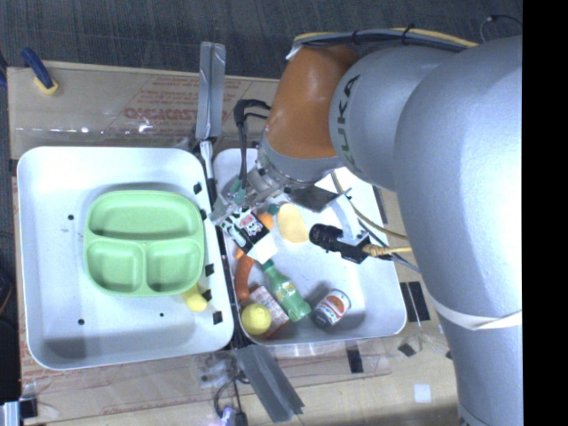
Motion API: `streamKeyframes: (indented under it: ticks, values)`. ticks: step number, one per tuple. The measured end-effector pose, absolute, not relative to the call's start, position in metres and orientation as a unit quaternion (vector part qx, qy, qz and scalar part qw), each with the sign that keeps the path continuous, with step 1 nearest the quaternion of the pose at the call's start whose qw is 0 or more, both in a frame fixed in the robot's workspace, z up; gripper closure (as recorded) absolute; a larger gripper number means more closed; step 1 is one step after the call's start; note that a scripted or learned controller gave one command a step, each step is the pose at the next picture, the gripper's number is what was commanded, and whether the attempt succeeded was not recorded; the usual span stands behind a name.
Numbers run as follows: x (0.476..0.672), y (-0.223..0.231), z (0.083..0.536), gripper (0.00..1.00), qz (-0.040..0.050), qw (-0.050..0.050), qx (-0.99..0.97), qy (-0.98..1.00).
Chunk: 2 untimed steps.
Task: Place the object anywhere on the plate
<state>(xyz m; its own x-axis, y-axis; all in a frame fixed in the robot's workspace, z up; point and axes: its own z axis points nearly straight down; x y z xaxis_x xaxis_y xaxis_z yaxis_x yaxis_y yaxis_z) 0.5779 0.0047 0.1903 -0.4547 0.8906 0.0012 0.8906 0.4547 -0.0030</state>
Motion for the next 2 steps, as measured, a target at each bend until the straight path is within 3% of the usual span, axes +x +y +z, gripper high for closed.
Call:
streamKeyframes:
  ticks: [1,2]
  values:
    - [0.5583,0.069,0.205,1.0,0.0013,0.002,-0.488,-0.873]
    - [0.5584,0.0688,0.2051,0.0,0.0013,0.002,-0.488,-0.873]
